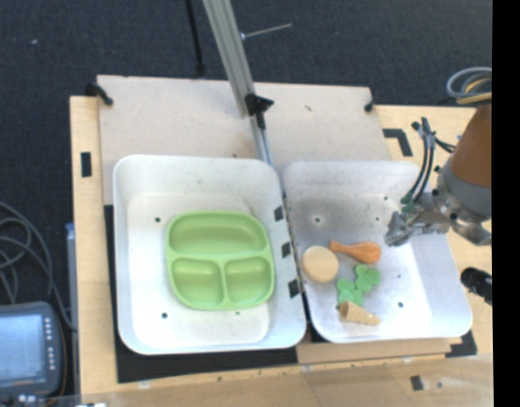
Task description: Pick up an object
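The gripper (398,230) is seen low over the right bin (429,312), near its right side; whether it is open or closed cannot be told, and nothing is seen held. An orange drumstick (358,250) lies just left of it, with a tan disc (321,264), green pieces (359,284) and a cone (358,314) nearby. A green tray (219,259) sits in the left bin (141,253).

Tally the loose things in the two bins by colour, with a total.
Green: 2, the divided tray in the left bin and the leafy piece in the right bin
Orange: 1, the drumstick-shaped piece
Tan: 2, the round piece and the cone-shaped piece
Total: 5
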Motion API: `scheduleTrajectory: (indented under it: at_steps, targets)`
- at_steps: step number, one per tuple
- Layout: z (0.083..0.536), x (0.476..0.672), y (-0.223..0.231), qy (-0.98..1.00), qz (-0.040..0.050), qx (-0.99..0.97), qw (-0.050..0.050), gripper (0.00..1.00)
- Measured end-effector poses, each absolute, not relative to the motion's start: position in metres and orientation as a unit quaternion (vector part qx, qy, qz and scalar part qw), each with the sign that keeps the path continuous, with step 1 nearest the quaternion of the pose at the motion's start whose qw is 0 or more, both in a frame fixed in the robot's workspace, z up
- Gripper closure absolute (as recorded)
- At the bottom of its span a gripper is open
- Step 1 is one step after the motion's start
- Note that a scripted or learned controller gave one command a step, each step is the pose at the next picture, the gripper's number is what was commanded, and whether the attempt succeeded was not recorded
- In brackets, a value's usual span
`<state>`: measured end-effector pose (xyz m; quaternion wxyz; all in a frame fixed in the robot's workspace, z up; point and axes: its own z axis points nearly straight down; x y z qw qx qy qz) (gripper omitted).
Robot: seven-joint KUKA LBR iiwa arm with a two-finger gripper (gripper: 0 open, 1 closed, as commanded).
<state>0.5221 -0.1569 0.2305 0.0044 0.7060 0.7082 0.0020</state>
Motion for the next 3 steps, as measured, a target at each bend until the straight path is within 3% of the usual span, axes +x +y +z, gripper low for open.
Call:
scheduleTrajectory:
  at_steps: [1, 3]
  targets:
    - [0.285, 0.524, -0.158, 0.708, 0.002, 0.706, 0.004, 1.0]
    - [0.276, 0.538, -0.043, 0.71, 0.0007, 0.704, 0.0, 1.0]
